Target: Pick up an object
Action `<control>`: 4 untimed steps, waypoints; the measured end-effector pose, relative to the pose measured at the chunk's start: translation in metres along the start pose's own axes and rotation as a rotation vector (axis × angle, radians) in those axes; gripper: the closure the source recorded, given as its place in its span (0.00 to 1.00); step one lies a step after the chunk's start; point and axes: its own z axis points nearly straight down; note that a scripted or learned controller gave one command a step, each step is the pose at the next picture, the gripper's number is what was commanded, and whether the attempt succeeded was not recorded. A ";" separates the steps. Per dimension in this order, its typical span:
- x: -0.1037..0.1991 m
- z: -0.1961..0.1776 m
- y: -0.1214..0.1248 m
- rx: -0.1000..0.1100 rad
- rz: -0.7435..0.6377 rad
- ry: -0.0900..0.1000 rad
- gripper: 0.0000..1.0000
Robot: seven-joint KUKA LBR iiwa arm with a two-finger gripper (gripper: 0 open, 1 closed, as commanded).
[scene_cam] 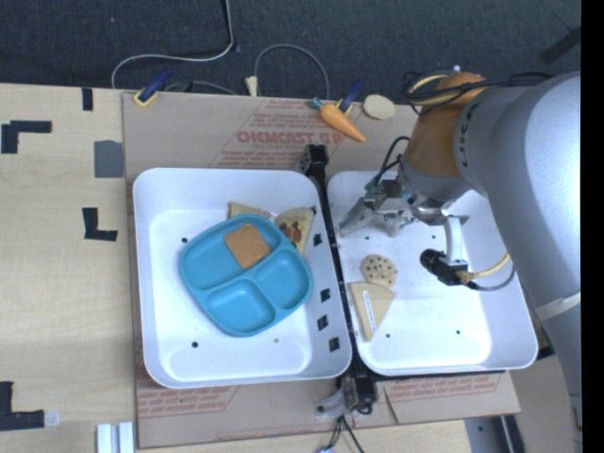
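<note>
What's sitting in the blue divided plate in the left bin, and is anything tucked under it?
A tan square cracker lies in the blue plate's upper compartment. Behind the plate's far rim, a pizza-like slice and a tan piece poke out; how far they run beneath is hidden.

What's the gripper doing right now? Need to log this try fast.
Gripper: low in the right bin, above the cookie; nothing visibly held; open or shut cannot be told.
</note>
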 end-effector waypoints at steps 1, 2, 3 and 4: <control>-0.024 0.001 0.036 0.000 -0.001 0.003 0.00; -0.004 -0.001 -0.018 -0.001 0.001 0.000 0.00; 0.000 0.001 0.035 0.011 -0.004 -0.003 0.00; 0.001 0.000 0.010 0.000 0.001 0.000 0.00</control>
